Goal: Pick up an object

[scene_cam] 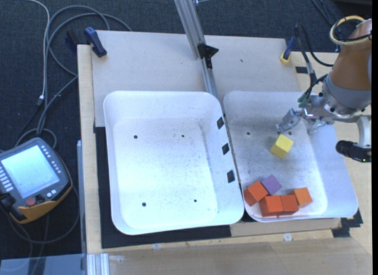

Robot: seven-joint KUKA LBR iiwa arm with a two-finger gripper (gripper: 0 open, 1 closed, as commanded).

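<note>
At the far left, off the bench, a teach pendant (29,176) lies on the dark carpet, its lit screen too washed out to read; no writing or brand can be made out anywhere in the scene. The bench (147,61) carries two shallow white bins side by side. The left bin (118,105) shows fine dark speckles and a few small dark dots on its floor. A slanted aluminium rail (188,13) crosses the far part of the bench and ends between the bins.

In the right bin (242,108) a yellow cube (282,145) lies tilted near the middle, alone. It sits just nearer than and slightly left of the gripper (304,121), close beside it but not between its fingers. The gripper hangs over the far right part of this bin; its fingers look spread apart and hold nothing. At the bin's near edge a cluster of orange blocks (280,200) lies touching, with a purple block (271,183) among them.

The arm (351,73) is cut off by the right edge, and the wrist parts blur together.
</note>
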